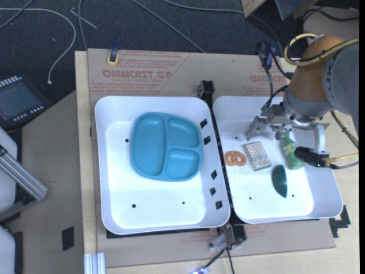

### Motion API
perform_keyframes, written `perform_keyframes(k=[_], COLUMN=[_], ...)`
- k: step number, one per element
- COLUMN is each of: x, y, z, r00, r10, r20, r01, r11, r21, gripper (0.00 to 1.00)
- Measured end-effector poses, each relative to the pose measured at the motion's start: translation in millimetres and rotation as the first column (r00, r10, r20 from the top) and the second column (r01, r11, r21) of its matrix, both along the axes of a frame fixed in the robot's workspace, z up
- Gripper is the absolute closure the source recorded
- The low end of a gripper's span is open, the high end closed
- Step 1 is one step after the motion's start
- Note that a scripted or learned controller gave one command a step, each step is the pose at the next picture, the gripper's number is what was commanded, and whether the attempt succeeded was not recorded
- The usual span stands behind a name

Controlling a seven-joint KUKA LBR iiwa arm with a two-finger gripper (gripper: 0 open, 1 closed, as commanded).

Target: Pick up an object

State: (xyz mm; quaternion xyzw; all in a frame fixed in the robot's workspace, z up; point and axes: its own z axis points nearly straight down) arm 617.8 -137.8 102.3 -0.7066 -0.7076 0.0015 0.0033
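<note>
Right bin (319, 207): pretzel (234, 158), patterned packet (257, 155), green bottle (292, 154), dark green piece (279, 180) crowd centre; near floor open.

Dark carpet floor (171, 10) w/ loose cables (57, 7); cardboard-topped bench (171, 67).

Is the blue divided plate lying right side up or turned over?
Right side up. The blue divided plate lies flat in the left bin, its three hollow compartments facing the camera.
</note>
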Motion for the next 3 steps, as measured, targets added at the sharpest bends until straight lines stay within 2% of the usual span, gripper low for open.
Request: perform_keyframes(k=[1, 2, 3], x=[2.3, 2.1, 0.3], y=[-0.6, -3.5, -2.9], z=[15.6, 59.9, 125.0], r00=[1.0, 1.0, 1.0], r10=[-0.001, -0.001, 0.0], r20=[0.009, 0.012, 0.016], r01=[0.001, 0.001, 0.0], r11=[1.0, 1.0, 1.0], r21=[-0.001, -0.003, -0.004], gripper=[1.0, 1.0, 1.0])
